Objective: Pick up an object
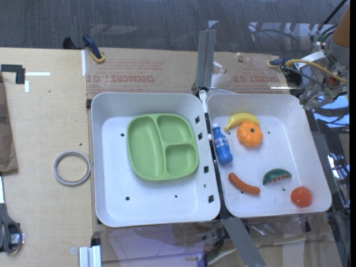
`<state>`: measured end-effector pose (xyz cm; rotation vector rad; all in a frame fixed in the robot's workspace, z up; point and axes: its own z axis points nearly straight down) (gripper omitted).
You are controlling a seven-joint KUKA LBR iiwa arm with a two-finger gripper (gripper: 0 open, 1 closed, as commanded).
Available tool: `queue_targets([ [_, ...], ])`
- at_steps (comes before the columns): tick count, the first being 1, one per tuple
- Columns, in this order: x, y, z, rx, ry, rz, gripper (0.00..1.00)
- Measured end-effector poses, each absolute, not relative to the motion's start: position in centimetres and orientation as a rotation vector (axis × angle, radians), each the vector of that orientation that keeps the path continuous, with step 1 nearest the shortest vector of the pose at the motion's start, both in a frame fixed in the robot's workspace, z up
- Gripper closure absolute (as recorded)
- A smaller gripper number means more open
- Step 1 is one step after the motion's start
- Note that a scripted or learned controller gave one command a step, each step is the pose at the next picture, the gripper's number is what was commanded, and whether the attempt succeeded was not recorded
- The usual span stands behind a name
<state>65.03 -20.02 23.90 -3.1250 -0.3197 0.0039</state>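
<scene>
You have two shallow white plastic bins side by side on the pale wooden table (44,127). The left bin (105,166) carries a light green plastic tray with three compartments (162,146), lying flat near the bin's middle.

The right bin (311,160) carries the loose things. A yellow toy banana (240,119) lies near the back, touching the top of a round orange toy pumpkin (250,136). A small blue plastic bottle with a white cap (221,145) lies on its side along the bin's left wall, just beside the pumpkin. Nearer the front you see a red-orange toy sausage (243,184), a toy watermelon slice with a green rind (276,176) near it, and a round red toy tomato (301,196) in the front right corner, apart from the slice.

The tool (325,85) sits at the upper right, past the right bin's back corner, among cables; you cannot tell how it is set, and no item is at it.

A grey ring (72,167) lies on the table left of the bins.
</scene>
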Motion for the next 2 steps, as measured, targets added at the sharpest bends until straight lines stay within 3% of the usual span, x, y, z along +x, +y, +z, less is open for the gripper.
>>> queue_targets([
  [2,65.05,-19.89,25.44,-3.123,-0.335,0.018,1.00],
])
